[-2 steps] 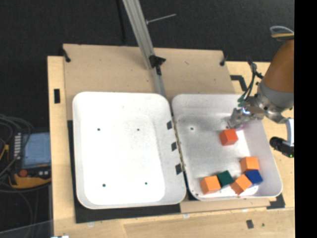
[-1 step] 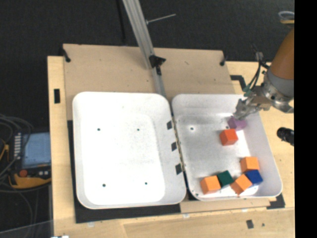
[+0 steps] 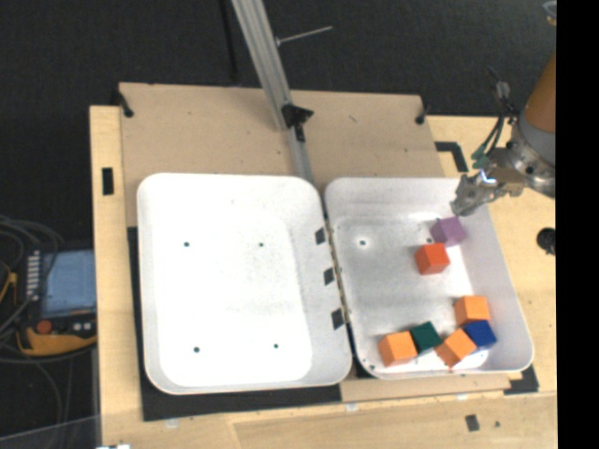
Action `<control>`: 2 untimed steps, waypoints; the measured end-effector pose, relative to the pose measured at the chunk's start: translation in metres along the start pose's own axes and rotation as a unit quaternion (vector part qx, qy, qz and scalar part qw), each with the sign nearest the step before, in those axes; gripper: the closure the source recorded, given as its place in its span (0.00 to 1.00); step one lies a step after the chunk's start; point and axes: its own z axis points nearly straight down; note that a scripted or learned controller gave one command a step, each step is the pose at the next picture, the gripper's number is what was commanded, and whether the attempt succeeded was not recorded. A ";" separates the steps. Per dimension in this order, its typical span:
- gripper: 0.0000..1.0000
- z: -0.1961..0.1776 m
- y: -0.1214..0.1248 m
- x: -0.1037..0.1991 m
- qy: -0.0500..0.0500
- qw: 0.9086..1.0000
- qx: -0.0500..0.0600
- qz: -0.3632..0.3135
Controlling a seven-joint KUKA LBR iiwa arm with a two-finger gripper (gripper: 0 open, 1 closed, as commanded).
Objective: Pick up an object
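The right bin holds several small blocks. A purple block lies near its far right side, with a red-orange block just in front of it. Toward the near right corner sit an orange block, a blue block, another orange block, a dark green block and a third orange block. My gripper hangs over the bin's far right rim, just above and right of the purple block, with nothing visibly between its fingers.
The left bin sits beside the right one, joined by small clips along the shared edge. A slanted metal rail rises behind the bins. Cables and a blue device lie off the bench's left side.
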 end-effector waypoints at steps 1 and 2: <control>1.00 0.012 -0.007 0.043 0.000 1.000 0.003 0.001; 1.00 0.024 -0.011 0.097 0.000 1.000 0.002 0.000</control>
